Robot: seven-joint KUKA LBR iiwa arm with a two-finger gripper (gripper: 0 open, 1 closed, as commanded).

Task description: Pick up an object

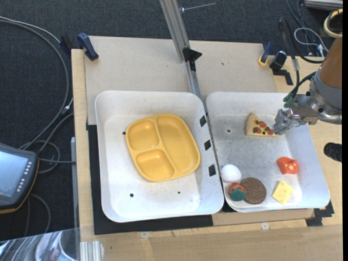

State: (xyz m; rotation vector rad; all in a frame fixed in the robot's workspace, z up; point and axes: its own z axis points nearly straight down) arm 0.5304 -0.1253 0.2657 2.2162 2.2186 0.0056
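Grey hand (280,123) low in right bin (321,162), touching pizza slice's (258,126) right end; grip on it impossible to tell.

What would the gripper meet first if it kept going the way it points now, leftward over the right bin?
Most likely the pizza slice: the gripper sits just right of it, pointing at its near edge. Height is hard to judge from above, so it might pass over the slice.

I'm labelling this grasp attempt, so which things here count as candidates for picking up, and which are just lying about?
Candidates, right bin: pizza slice beside the gripper, red block, cheese wedge, brown patty, white egg, tomato.

Lying about: yellow divided plate, left bin.
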